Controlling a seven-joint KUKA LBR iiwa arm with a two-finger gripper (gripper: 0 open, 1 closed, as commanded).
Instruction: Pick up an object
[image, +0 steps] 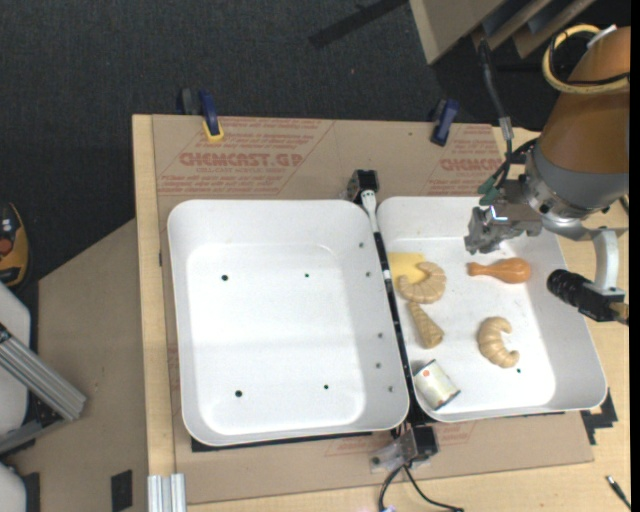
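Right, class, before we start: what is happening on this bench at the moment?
A grey robot arm with an orange band reaches in from the right, its gripper hanging over the far part of the right bin. Just beside it lies an orange drumstick-shaped toy. The same bin also holds two croissant-like pieces, a tan cone, a yellow piece and a small white can. Nothing is visibly gripped yet. The left bin sits alongside.

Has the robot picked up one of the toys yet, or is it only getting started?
Nothing looks picked up yet. The pincer hangs over the back of the right bin, with nothing visibly between its fingers. The orange drumstick lies close below it. The two croissants, the cone and the small can all lie on the bin floor. Grabbing and lifting a toy is left.
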